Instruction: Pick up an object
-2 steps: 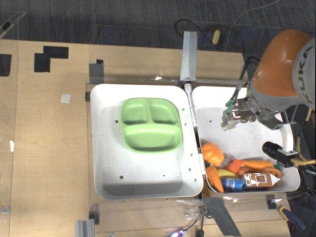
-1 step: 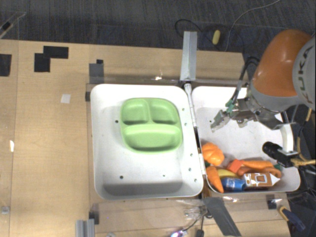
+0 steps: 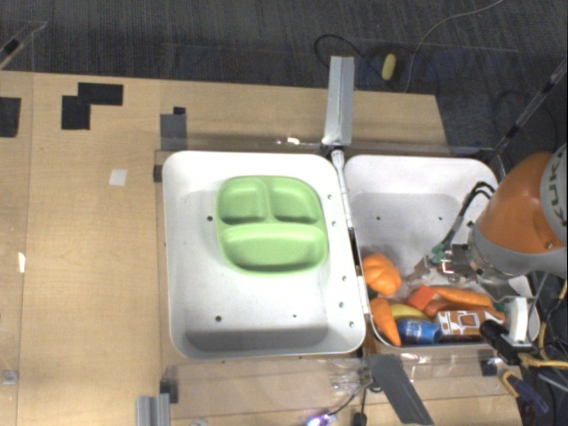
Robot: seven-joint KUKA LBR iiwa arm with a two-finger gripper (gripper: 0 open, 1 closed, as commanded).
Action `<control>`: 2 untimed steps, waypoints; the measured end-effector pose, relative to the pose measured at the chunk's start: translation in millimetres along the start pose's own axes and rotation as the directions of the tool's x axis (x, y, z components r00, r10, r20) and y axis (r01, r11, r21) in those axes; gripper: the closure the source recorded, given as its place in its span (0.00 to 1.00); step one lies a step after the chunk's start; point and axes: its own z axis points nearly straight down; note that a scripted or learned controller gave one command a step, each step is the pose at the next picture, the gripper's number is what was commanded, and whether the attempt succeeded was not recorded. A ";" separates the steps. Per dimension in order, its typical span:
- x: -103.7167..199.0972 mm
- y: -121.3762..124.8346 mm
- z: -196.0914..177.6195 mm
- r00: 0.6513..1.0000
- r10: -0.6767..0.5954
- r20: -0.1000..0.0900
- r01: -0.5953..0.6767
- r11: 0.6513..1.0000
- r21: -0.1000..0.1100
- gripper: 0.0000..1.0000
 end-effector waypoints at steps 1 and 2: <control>1.5 3.0 -11.6 1.000 -0.003 -0.002 0.003 1.000 -0.006 1.00; 1.5 2.8 -11.4 1.000 -0.003 -0.002 0.003 1.000 -0.006 0.00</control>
